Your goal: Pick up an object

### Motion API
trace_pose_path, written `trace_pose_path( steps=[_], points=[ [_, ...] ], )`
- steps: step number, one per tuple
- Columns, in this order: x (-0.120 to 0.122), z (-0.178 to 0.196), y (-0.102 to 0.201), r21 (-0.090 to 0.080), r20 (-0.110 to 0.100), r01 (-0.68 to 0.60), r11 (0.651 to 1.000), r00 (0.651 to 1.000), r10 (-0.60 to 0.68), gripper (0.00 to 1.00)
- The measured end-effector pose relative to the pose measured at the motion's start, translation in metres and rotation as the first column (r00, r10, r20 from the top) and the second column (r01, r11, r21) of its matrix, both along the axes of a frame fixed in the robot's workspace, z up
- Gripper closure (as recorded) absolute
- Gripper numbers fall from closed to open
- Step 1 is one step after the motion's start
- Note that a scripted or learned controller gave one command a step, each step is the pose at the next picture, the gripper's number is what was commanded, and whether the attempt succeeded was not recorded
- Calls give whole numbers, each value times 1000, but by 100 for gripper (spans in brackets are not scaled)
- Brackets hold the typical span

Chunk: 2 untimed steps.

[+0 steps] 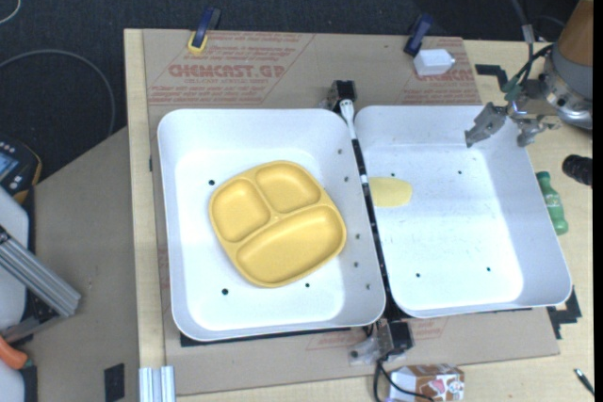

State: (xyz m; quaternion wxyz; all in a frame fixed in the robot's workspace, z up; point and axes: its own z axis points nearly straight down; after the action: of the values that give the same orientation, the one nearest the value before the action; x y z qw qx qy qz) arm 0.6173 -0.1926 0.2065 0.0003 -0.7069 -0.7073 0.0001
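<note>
A small pale yellow object (389,192) lies in the right bin (471,268), close to its left wall. A yellow divided plate (276,221) with three compartments sits in the middle of the left bin (188,155). My gripper (501,125) hangs over the right bin's far right corner, well apart from the yellow object. Its two fingers (478,129) are spread, with nothing between them.
The two bins meet at a black clamped seam (363,193). A green marker (553,201) lies on the bench beyond the right bin's right rim. A white block (433,62) and blue clips (201,30) sit on the cardboard behind the bins.
</note>
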Motion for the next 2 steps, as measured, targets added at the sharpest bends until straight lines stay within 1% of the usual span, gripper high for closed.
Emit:
trace_pose_path(
  steps=[1, 2],
  points=[
    [-60, 158, 73, -1, 20, -8, 1000, 1000, 8, 0],
    [-60, 158, 70, -3, 6, -2, 1000, 1000, 2, 100]
  ],
)
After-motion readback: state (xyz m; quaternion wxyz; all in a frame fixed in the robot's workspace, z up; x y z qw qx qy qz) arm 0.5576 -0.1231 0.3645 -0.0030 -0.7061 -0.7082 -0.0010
